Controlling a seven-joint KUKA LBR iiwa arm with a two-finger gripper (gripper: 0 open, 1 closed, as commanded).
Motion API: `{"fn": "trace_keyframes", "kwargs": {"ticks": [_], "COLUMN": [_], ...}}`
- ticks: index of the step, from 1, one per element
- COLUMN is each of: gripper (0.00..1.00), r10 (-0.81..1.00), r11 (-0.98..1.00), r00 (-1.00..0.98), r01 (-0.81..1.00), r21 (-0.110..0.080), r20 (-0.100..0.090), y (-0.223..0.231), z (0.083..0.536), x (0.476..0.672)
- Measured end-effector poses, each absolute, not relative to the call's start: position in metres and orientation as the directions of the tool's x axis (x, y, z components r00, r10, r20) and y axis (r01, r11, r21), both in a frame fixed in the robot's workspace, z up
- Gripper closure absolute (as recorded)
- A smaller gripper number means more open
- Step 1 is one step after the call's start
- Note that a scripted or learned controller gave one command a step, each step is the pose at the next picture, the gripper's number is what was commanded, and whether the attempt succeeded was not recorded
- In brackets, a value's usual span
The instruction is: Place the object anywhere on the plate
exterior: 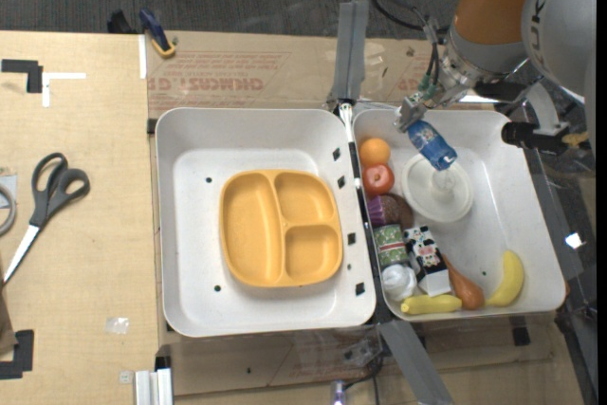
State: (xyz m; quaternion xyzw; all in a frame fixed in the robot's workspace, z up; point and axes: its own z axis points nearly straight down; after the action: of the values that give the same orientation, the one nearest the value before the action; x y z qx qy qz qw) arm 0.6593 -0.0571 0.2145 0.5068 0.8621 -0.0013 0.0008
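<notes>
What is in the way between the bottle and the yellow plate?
The clear plastic bottle with a blue label hangs tilted at the gripper over the right white bin. Toward the yellow three-section plate, only the raised rims where both bins meet intervene; it would need carrying above them.

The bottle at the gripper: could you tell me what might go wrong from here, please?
1. The bottle hangs tilted from the gripper, seemingly held near one end, so it may slip out during the carry.
2. The yellow plate lies in the other bin, so the low-hanging bottle could clip the divider.
3. If dropped early, it lands among the fruit.
</notes>
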Motion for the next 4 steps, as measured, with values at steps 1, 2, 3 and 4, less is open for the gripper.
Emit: {"fn": "trace_keyframes", "kwargs": {"ticks": [1, 2, 3, 4], "gripper": [0.0, 1.0, 1.0, 1.0], "r10": [0.874, 0.873, 0.928, 0.937], "r11": [0.486, 0.488, 0.372, 0.35], "r00": [-0.486, -0.488, -0.372, -0.35], "r01": [0.874, 0.873, 0.928, 0.937], "r21": [-0.001, 0.0, -0.002, -0.002], "r20": [-0.003, -0.006, 0.0, 0.0], "y": [-0.057, -0.057, -0.002, 0.073], "z": [0.215, 0.224, 0.191, 0.191], "x": [0.659, 0.66, 0.614, 0.575]}}
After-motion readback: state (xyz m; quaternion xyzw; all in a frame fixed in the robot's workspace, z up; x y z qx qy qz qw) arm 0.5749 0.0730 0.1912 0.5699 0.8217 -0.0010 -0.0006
